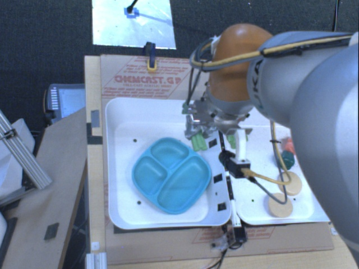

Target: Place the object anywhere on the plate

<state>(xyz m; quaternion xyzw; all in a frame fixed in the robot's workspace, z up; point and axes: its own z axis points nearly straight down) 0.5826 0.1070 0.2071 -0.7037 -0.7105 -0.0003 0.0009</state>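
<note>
One relation governs what we do next: how the green object (199, 143) sits relative to the blue plate (171, 174). Starting nearest the camera, we see the front edge of the desk (168, 240), and on it two white bins side by side. The left bin (120, 150) carries the plate, a three-compartment dish lying tilted in the bin floor; its upper right rim comes close to where the gripper (197, 134) hangs. In the right bin (305, 209) we see round tan discs (280, 208) and a teal and orange piece (287, 153) (none of which seems to concern the task). Further back, the gripper sits low over the left bin's right side, and the green object shows at its tips, apparently pinched between them, though the wrist hides much of the grip, so we take it as held with some caution. The object lies just beyond the plate's upper right edge, perhaps overlapping it slightly. We judge the coming move to be a short travel toward the near left, bringing the object over the plate's compartments before letting go. Farthest back lies a cardboard sheet (143, 80).
</note>
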